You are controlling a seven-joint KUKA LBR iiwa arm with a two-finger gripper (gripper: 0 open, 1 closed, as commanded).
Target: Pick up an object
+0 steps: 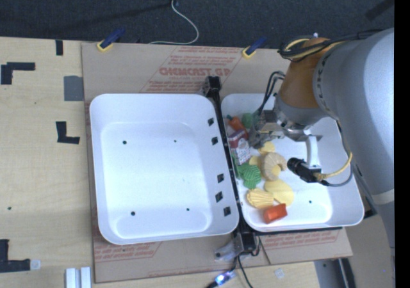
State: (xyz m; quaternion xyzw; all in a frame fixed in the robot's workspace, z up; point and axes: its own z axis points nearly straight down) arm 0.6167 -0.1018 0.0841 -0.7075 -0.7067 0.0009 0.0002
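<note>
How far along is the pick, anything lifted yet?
Done: the arm is over the right bin, gripper low at the pile's top end, near the red piece. In hand: nothing visibly held; I can't make out the fingers. Left: grasp and lift. The yellow pieces and orange piece lie in the bin.

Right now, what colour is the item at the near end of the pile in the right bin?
Red-orange, lying just below the yellow pieces; the camera view shows it clearly.

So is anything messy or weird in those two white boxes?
Nothing looks spilled or broken. The odd part is how lopsided it is: all the toy food sits heaped against the left wall of the right bin, while the left bin has none. The end effector is at the top of the heap.
</note>
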